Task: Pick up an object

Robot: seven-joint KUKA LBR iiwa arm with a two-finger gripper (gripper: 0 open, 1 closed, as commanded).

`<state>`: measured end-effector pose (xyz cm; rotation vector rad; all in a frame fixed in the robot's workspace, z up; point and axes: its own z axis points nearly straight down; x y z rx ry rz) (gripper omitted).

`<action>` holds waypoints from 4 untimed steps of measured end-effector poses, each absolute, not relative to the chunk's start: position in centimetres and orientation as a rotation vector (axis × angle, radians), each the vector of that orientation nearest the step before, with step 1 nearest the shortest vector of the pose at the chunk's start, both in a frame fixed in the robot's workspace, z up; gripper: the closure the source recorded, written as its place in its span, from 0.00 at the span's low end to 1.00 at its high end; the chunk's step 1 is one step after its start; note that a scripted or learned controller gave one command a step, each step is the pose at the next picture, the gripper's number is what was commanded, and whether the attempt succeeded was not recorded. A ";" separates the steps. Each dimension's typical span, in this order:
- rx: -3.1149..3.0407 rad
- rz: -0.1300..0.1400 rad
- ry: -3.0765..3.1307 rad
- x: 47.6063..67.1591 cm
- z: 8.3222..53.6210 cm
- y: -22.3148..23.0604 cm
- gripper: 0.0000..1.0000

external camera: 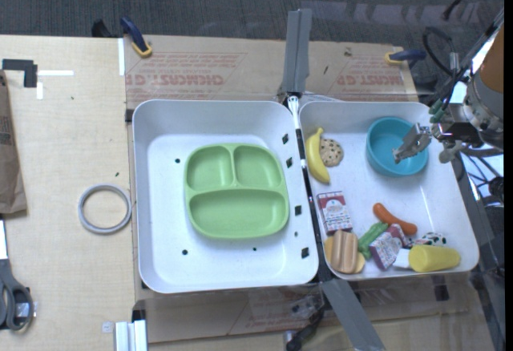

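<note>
My gripper [422, 152] hangs at the right side of the right bin [457, 195], open with nothing between its fingers. One finger [410, 146] reaches over the blue bowl [389, 151], and the other stands just past the bowl's right rim. Lower in the same bin lie a banana [316, 159], a cookie [330, 151], a red box [333, 211], a carrot [394, 219], a bread-like piece [345, 252], a pink packet [386, 249] and a yellow cup [434, 259] on its side.
The left bin [156, 205] holds a green divided plate [236, 189]. A roll of tape [104, 207] lies on the bench to its left. Cardboard [208, 73] sits behind the bins, with a grey post [296, 49] between them.
</note>
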<state>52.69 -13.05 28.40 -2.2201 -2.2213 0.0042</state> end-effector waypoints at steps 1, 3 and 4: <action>-2.570 0.005 -1.802 60.4 15.9 -14.5 0.00; -2.110 0.000 -2.329 60.1 9.2 -19.5 0.00; -2.123 -0.001 -2.317 58.5 9.2 -17.7 0.00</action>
